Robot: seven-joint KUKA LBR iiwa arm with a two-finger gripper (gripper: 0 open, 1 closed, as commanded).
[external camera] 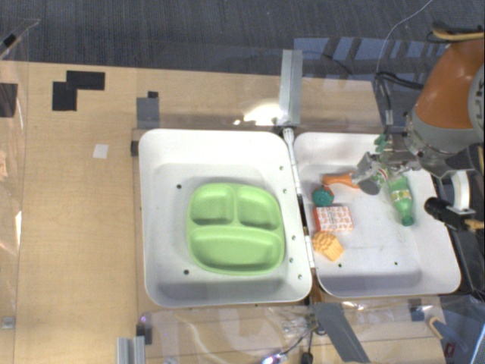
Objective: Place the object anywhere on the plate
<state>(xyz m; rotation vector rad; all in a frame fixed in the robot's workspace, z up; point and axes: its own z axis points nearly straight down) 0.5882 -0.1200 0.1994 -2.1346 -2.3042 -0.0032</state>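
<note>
Hung at upper right of frame, gripper beside carrot in right bin; opening impossible to tell. Judged light, stiff, smooth: best pinched mid-body. Plate lay left.

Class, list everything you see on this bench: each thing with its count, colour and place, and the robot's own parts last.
Bins: two, white, side by side.
Plate: one, green, three compartments, left bin.
Carrot: one, orange, right bin, by the gripper.
Ball: one, teal, below the carrot.
Box: one, red and white, right bin.
Waffle toy: one, yellow-orange, below the box.
Bottle: one, green, right bin.
Arm: one, grey and orange, from the right.
Gripper: one, over the right bin.
</note>
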